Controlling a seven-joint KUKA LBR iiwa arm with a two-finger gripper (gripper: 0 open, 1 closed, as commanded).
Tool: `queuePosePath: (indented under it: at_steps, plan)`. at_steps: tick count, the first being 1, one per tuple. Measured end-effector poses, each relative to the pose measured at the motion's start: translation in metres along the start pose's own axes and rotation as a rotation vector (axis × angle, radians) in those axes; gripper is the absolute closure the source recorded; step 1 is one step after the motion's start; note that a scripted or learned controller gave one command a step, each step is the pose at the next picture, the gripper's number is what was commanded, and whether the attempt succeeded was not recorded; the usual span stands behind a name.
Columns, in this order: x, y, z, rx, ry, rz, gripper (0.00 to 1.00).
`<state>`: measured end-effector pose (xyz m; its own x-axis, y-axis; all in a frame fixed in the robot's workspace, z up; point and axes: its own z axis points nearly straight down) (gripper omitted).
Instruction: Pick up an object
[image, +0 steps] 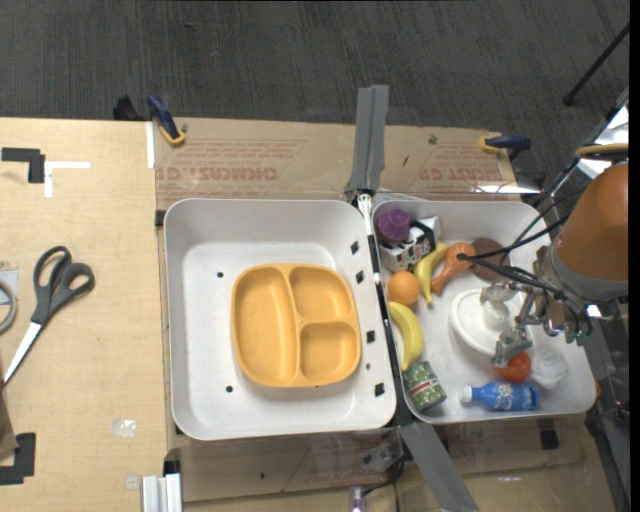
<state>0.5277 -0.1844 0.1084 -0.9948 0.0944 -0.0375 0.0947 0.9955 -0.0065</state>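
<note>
Hovering low in the right bin, the gripper sits above a red object; whether it grips, I cannot tell

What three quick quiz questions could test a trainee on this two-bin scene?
1. True or false: the yellow tray lies in the left bin.
2. Which lies nearest the right bin's front wall? A) purple cup B) blue bottle C) orange
3. Fill in: on the bench left of the bins lie the ____.

Key
1. True.
2. B. The bottle lies on its side at the front, near the can.
3. Scissors.

The hand hangs over the right bin beside the white bowl.
</note>
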Motion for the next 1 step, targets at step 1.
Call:
queuePosePath:
  at_steps: [1]
  plan:
    - [-0.0918,0.0644,0.0026,-0.005,0.004,-0.006,0.0]
